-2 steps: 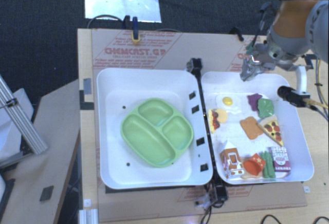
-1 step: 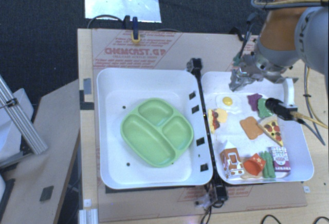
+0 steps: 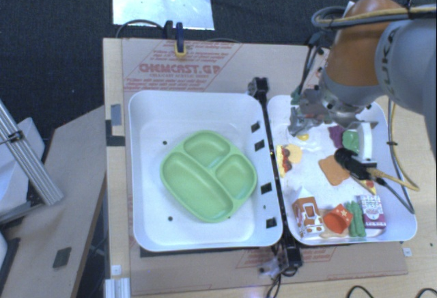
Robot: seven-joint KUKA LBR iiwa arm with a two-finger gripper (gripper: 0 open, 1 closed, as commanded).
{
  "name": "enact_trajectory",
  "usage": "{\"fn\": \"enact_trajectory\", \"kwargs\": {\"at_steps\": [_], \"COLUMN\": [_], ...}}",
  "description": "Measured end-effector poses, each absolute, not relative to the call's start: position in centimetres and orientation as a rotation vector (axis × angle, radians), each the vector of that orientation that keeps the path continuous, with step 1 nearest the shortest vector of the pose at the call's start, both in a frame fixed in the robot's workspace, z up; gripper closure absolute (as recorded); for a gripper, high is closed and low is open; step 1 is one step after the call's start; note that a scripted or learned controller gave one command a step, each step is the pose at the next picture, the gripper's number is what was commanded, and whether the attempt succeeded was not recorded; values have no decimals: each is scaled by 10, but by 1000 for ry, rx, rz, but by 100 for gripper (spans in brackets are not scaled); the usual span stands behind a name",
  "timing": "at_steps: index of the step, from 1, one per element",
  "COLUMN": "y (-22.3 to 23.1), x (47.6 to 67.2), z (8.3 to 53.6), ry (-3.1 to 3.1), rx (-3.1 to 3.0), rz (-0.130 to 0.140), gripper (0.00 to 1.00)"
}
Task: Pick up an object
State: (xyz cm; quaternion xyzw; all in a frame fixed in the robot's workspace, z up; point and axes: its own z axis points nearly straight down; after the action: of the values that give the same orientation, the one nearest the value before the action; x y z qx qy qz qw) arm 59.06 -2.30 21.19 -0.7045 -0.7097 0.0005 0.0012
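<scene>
My gripper [image 3: 299, 127] hangs over the far left part of the right bin [image 3: 403, 221], low above its floor. Just in front of it lies a yellow and red toy [image 3: 290, 156] near the bin's left wall. A flat orange-brown piece [image 3: 331, 170] lies to the right of that toy. Beside the wrist sit a purple item [image 3: 336, 134] and a green item [image 3: 350, 139], both partly hidden by the arm. I see nothing lifted by the gripper.
The left bin [image 3: 150, 221] holds a green divided plate [image 3: 208, 175]. Along the right bin's near edge sit an orange and white box [image 3: 307, 216], an orange-red toy [image 3: 336, 220], a green piece [image 3: 355, 216] and a red and white carton [image 3: 372, 210].
</scene>
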Motion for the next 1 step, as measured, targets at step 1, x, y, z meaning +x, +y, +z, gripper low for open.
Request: {"fn": "enact_trajectory", "kwargs": {"at_steps": [1], "y": [8], "x": [556], "z": [219], "ry": [-2228], "rx": [-2212], "rz": [1], "gripper": [100]}}
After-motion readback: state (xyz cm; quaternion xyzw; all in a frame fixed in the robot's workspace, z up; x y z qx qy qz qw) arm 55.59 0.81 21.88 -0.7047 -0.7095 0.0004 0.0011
